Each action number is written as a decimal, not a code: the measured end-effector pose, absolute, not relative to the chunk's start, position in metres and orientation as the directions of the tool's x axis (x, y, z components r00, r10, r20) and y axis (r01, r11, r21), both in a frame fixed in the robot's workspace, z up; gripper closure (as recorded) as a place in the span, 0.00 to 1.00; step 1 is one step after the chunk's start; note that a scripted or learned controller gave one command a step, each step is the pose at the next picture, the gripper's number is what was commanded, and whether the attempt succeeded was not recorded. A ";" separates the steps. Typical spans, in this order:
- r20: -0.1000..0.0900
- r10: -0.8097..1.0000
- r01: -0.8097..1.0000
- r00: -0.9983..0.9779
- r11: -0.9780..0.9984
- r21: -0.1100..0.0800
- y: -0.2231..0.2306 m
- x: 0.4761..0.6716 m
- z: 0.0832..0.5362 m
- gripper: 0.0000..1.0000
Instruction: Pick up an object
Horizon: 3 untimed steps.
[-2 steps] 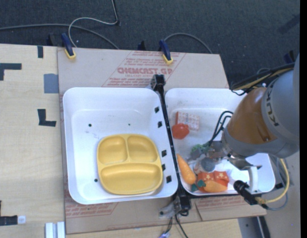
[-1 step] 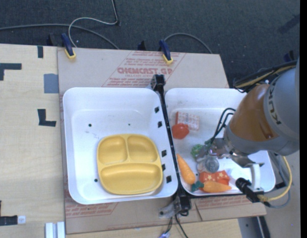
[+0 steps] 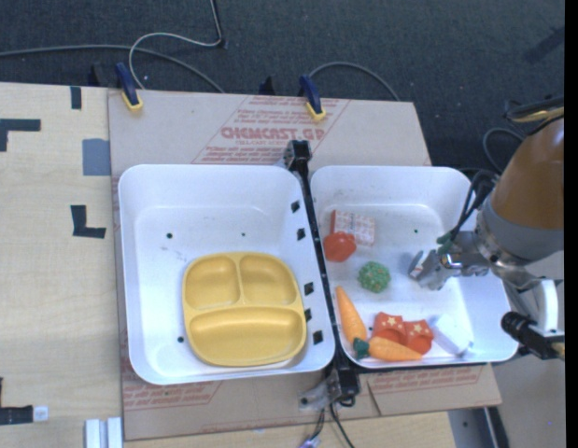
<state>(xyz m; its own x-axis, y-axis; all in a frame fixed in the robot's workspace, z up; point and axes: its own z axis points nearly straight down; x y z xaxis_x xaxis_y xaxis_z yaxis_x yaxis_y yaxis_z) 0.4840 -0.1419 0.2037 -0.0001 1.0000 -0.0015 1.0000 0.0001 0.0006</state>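
Gripper (image 3: 429, 269) hovers low in the right bin (image 3: 401, 180) near its right wall, jaws too blurred to call and nothing visibly between them — broccoli (image 3: 373, 275) just beside it toward the bin's middle — so the pick looks not yet made

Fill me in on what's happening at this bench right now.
A grey robot arm reaches in from the right, and its gripper hangs over the right bin with nothing visibly between its fingers. That bin holds toy food: a green broccoli close to the gripper, a tomato, two carrots and a small printed packet. The left bin holds a yellow divided plate. Nothing has been picked up yet.
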 end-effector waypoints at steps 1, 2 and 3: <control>-0.001 1.000 1.000 0.000 0.000 -0.001 -0.142 0.484 0.203 0.00; 0.001 1.000 1.000 -0.001 0.001 -0.003 -0.124 0.513 0.151 0.00; -0.002 1.000 1.000 -0.001 0.001 0.003 -0.114 0.556 0.086 0.00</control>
<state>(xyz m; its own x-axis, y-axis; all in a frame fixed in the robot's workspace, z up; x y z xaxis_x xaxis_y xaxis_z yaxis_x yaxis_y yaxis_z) 0.5565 -0.1136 0.0863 -0.0008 1.0000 -0.0018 1.0000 0.0008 0.0027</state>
